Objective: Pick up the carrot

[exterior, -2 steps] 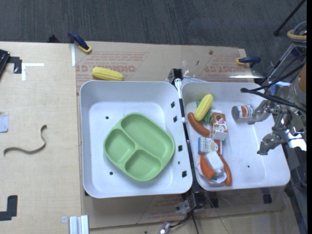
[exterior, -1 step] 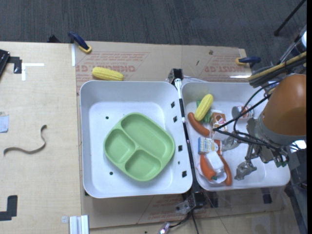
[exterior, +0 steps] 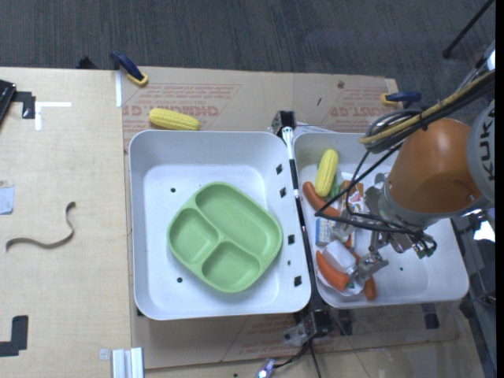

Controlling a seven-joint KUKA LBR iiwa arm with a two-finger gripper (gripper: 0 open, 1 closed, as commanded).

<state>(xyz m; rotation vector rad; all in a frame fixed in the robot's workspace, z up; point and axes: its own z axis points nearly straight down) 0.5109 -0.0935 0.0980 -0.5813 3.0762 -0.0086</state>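
Carrot (exterior: 331,271) in right bin (exterior: 441,286); cardboard (exterior: 260,101) under bins.

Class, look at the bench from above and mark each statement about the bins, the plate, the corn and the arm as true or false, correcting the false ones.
1. The green plate lies in the left bin. True.
2. A corn cob lies on the cardboard outside the bins. True.
3. The gripper hangs over the left bin. False: it is over the right bin.
4. The plate has a single undivided well. False: it has three compartments.
5. A carrot lies in the right bin, near the gripper. True.
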